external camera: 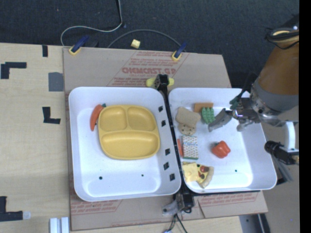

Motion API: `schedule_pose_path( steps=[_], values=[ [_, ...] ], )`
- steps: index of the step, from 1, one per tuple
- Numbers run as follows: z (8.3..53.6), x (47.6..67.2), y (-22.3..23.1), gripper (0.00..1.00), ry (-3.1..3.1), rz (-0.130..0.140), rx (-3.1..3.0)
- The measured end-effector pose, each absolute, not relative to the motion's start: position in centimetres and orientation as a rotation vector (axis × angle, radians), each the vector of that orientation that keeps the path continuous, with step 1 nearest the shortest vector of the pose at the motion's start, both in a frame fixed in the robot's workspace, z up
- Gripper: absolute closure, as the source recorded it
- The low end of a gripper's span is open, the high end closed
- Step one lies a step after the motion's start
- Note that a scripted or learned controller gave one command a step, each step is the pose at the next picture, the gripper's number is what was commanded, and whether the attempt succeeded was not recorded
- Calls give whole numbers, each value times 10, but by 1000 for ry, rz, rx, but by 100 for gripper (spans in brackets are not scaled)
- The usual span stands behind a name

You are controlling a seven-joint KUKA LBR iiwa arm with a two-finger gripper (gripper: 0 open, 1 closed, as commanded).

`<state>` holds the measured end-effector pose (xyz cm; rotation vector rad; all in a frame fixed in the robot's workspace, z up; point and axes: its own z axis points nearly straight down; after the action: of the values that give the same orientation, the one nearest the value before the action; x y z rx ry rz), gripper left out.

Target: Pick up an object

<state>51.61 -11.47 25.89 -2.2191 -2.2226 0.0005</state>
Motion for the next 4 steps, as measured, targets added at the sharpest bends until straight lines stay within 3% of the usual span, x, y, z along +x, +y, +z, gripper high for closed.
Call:
schedule_pose_path(
  steps=[1,2,3,4],
  values=[
    [184,606,-124,0,-2225,4,-2217],
    [103,634,-131,0,-2230,-14,-2229],
    [91,665,-108,0,-2205,47,-2223],
    [89,666,-123,0,-2195,17,-2204]
  ],
)
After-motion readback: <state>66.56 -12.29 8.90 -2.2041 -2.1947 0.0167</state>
